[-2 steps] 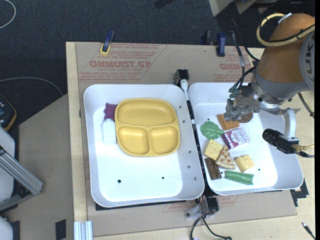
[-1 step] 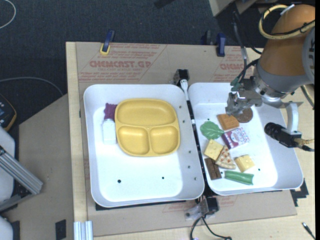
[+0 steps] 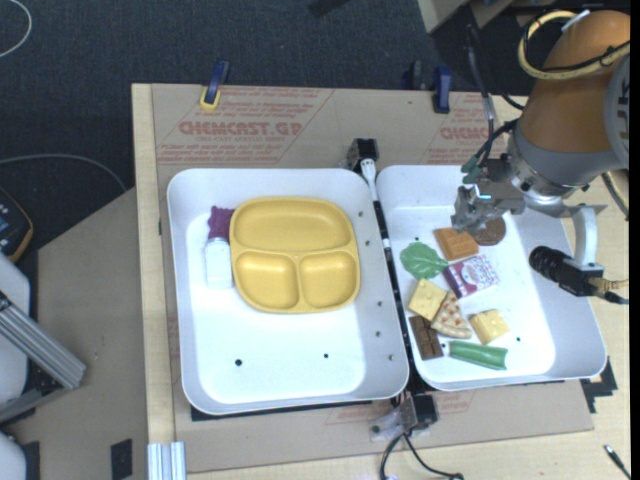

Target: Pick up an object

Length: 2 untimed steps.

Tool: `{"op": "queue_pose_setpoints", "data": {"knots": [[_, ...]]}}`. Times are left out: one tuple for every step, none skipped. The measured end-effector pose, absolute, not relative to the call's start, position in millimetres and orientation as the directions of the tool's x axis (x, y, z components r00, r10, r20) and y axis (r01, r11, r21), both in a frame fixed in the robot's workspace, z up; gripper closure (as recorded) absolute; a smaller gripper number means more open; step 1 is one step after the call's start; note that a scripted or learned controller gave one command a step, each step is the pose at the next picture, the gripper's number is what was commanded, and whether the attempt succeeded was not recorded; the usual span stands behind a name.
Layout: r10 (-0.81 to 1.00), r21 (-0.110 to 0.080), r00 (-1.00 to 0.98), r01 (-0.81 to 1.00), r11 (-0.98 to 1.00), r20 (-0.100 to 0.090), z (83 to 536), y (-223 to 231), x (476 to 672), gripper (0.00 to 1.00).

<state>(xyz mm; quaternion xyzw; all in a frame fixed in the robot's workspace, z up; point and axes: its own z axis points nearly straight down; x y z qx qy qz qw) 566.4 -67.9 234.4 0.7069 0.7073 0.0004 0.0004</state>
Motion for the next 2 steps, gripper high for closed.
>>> {"op": "queue_pose_setpoints", "data": {"knots": [[1.000, -0.001, -0.001, 1.000, 0.001, 0.001, 231, -58, 564.4, 1.00], [1.000, -0.004, 0.001, 1.000, -0.001, 0.000, 214, -62, 568.1, 1.00]]}}
